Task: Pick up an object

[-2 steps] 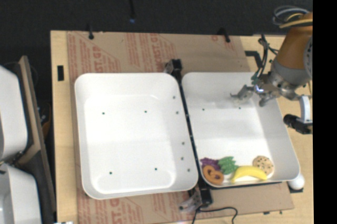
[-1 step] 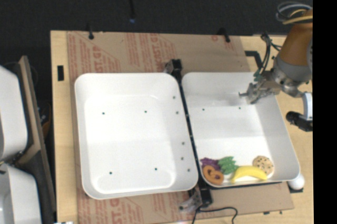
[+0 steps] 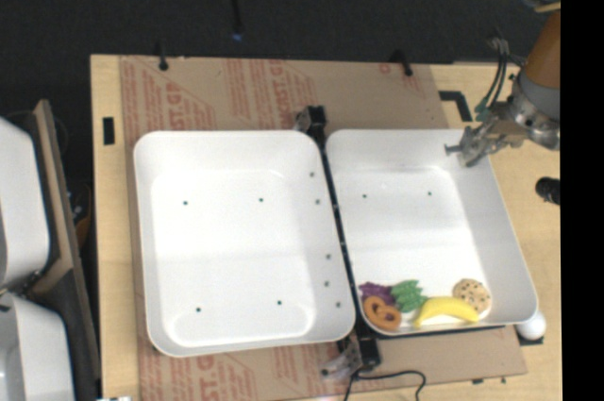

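Note:
Several small toy foods lie along the front edge of the right bin (image 3: 415, 210): a yellow banana (image 3: 444, 311), a round cookie (image 3: 472, 295), a green leafy piece (image 3: 409, 294), purple grapes (image 3: 374, 292) and an orange-brown piece (image 3: 382, 314). My gripper (image 3: 470, 147) hangs over the bin's far right corner, well away from these objects. I see nothing between its fingers.
The left bin (image 3: 236, 239) sits beside the right one on a cardboard sheet (image 3: 236, 97). A black clamp (image 3: 311, 119) stands at the bins' far junction. White containers (image 3: 24, 220) stand off the bench's left side. A small white ball (image 3: 533, 326) lies by the right bin's front corner.

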Controlling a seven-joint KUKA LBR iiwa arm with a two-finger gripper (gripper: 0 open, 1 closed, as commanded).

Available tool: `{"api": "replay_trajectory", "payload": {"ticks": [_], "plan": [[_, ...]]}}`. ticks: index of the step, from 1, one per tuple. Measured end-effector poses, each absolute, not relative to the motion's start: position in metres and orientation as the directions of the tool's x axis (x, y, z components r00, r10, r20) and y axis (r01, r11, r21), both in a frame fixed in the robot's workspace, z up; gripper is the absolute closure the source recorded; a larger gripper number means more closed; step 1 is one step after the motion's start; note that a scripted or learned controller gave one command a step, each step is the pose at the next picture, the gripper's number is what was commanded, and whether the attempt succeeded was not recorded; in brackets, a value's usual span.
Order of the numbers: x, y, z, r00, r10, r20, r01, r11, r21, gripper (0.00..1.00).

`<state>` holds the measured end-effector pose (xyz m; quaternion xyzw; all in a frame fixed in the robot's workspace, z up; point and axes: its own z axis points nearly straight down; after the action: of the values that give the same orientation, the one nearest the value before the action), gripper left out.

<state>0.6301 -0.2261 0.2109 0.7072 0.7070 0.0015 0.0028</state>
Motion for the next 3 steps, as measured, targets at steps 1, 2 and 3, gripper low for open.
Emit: {"api": "replay_trajectory", "payload": {"ticks": [1,2,3], "plan": [[0.630,-0.227,0.213,0.000,1.000,0.000,1.000,0.000,0.001,1.00],[0.638,-0.176,0.225,-0.003,1.000,0.001,1.000,0.003,0.002,1.00],[0.645,-0.130,0.226,-0.003,1.000,0.001,1.000,0.003,0.001,1.00]]}}
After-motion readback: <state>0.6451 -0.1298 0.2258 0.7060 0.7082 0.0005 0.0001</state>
